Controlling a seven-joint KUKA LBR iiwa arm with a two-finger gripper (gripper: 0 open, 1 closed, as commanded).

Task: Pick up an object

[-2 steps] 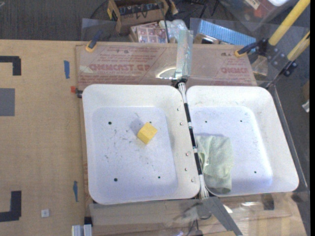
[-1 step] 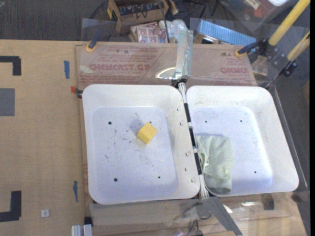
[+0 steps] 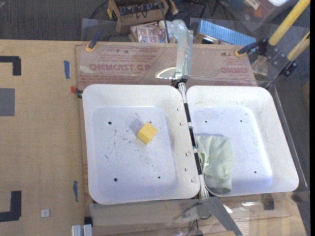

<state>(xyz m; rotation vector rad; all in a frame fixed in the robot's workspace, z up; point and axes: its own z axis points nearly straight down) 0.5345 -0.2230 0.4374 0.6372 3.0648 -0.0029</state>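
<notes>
A small yellow block [image 3: 146,132] lies near the middle of the left white bin [image 3: 98,181]. A crumpled pale green cloth [image 3: 216,161] rests in the right white bin [image 3: 275,132], against its left wall and reaching toward the front edge.
A clear plastic guard [image 3: 183,53] stands upright behind the seam between the bins. Cardboard panels [image 3: 123,65] line the back of the bench. Yellow clamps [image 3: 91,45] grip the panels at the back. Clutter and boxes [image 3: 147,31] sit beyond the bench.
</notes>
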